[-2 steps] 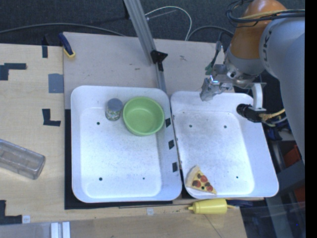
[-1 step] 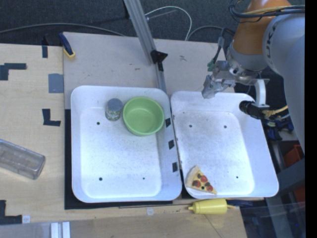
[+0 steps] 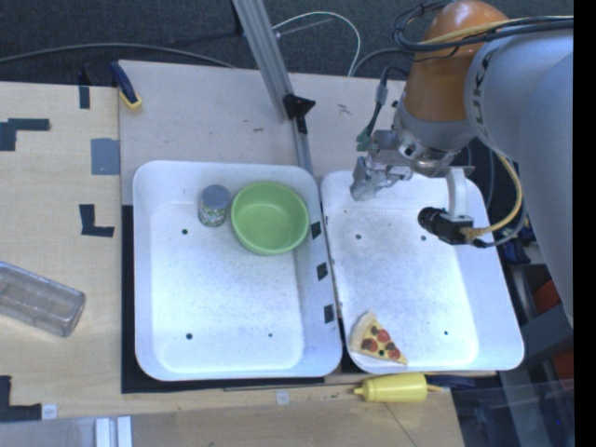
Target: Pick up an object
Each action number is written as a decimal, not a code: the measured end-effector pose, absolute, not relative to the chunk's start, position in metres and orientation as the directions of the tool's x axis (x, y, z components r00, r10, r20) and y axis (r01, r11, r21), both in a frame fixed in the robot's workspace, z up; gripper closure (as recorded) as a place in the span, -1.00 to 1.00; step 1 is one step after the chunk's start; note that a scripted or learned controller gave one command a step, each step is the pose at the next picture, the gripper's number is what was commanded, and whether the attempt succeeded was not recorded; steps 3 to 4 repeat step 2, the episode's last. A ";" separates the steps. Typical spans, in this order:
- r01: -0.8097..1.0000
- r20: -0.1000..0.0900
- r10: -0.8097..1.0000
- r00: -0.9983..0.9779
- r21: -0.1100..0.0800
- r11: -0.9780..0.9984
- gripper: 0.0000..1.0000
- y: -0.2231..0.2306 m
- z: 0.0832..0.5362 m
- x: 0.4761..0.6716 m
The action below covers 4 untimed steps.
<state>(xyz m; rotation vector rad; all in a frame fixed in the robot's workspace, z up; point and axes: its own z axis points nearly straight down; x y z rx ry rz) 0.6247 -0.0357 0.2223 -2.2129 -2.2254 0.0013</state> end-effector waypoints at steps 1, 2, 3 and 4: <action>1.000 0.002 1.000 -0.007 -0.002 0.007 1.00 0.017 0.233 0.604; 1.000 0.002 1.000 -0.007 -0.003 0.007 1.00 0.069 0.236 0.578; 1.000 0.002 1.000 -0.007 -0.003 0.007 1.00 0.069 0.236 0.578; 1.000 0.002 1.000 -0.007 -0.003 0.007 1.00 0.069 0.236 0.578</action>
